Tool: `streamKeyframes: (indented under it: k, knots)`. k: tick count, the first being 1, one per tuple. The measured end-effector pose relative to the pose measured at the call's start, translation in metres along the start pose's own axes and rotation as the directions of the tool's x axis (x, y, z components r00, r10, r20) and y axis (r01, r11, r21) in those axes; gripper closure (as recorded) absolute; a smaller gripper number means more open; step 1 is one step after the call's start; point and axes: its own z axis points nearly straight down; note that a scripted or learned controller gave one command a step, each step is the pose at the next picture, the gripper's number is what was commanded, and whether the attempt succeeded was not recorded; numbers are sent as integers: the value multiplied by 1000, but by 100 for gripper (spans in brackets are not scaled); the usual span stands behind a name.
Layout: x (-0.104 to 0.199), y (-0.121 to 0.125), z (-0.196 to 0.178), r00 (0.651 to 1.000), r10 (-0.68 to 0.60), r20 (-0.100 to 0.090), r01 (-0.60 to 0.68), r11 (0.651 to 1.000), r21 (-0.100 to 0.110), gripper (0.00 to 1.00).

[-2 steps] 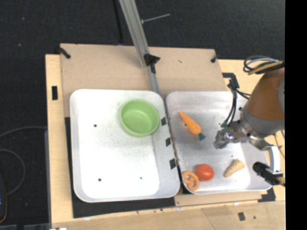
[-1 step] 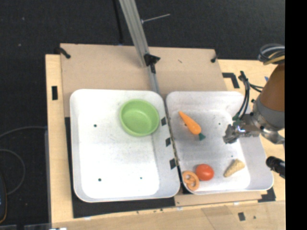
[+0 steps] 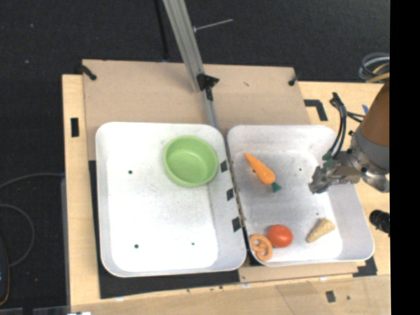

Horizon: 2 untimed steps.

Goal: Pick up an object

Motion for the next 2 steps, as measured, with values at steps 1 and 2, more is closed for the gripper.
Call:
streamKeyframes:
  k: [1, 2]
  knots:
    - [52, 12, 0, 1000, -4, -2, 4, 1000, 0, 100]
    - [114, 7, 2, 1000, -5, -3, 5, 1000, 1, 100]
